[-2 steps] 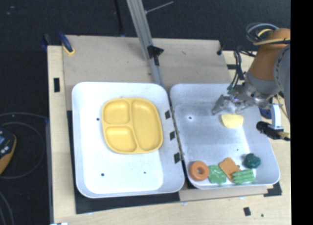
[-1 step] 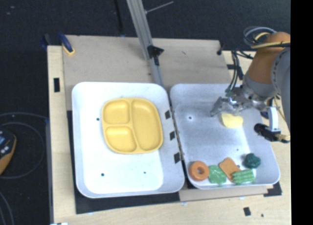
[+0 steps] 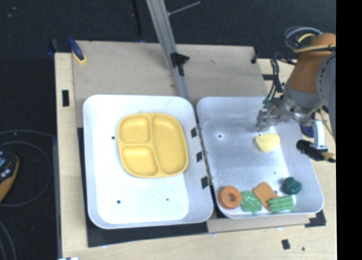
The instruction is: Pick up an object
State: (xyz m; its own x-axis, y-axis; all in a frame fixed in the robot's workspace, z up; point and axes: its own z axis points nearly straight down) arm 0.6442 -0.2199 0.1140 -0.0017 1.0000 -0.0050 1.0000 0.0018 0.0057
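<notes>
The gripper (image 3: 264, 118) hangs low in the right bin (image 3: 237, 112), just above and beside a pale yellow object (image 3: 267, 142), a likely target; whether it is open or closed cannot be told. The orange ring (image 3: 230, 196), green pieces (image 3: 275, 203) and brown piece (image 3: 263, 191) crowd the near wall, awkward for access. The yellow object has open floor to its left. The left bin (image 3: 102, 196) bears a yellow divided plate (image 3: 153, 144).

Tan bench (image 3: 226, 61), two white bins side by side, left bin (image 3: 102, 196), right bin (image 3: 226, 112)
</notes>
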